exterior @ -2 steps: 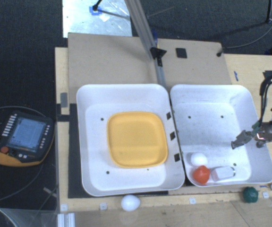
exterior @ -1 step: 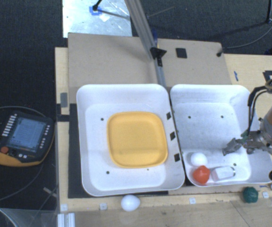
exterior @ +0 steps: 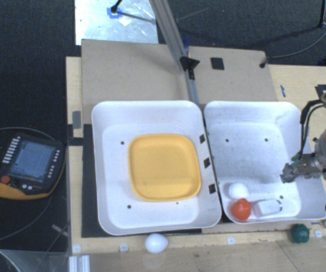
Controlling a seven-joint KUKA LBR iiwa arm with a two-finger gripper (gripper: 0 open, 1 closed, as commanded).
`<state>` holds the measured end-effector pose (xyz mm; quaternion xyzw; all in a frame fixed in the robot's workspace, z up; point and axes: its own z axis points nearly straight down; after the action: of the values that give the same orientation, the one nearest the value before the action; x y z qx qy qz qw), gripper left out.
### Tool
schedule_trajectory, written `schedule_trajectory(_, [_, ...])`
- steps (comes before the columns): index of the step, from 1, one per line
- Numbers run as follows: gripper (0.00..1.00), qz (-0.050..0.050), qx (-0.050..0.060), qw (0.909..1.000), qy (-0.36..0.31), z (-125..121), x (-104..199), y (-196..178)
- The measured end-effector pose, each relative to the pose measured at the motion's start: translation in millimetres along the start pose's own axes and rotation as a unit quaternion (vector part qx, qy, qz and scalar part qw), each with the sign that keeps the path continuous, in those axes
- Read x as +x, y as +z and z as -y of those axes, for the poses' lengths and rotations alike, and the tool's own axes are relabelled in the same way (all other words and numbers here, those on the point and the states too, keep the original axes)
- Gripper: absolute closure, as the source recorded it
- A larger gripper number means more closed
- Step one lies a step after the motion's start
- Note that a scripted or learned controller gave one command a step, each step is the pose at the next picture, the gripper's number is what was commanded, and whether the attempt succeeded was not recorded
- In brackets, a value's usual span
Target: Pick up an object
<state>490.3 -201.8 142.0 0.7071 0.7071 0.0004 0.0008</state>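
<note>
In the right bin (exterior: pixel 253 146), near its front edge, lie a white ball (exterior: pixel 237 190), a red ball (exterior: pixel 241 209) and a small white block (exterior: pixel 266 207). A yellow plate (exterior: pixel 164 166) sits in the middle of the left bin (exterior: pixel 109 152). My gripper (exterior: pixel 290 172) hangs at the right bin's right side, above and to the right of the white block, apart from all three objects. Nothing shows between its tips.
A white egg-shaped object (exterior: pixel 156 242) lies on the bench in front of the left bin. A green ball (exterior: pixel 300 233) rests on the bench at the front right. A teach pendant (exterior: pixel 26 170) sits on the floor at the left. A metal pole (exterior: pixel 171 33) slants behind the bins.
</note>
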Motion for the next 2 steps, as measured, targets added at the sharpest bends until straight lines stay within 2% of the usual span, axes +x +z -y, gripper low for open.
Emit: schedule_trajectory(2, [1.00, 0.000, -0.001, 1.0000, 0.000, 0, 8, -88])
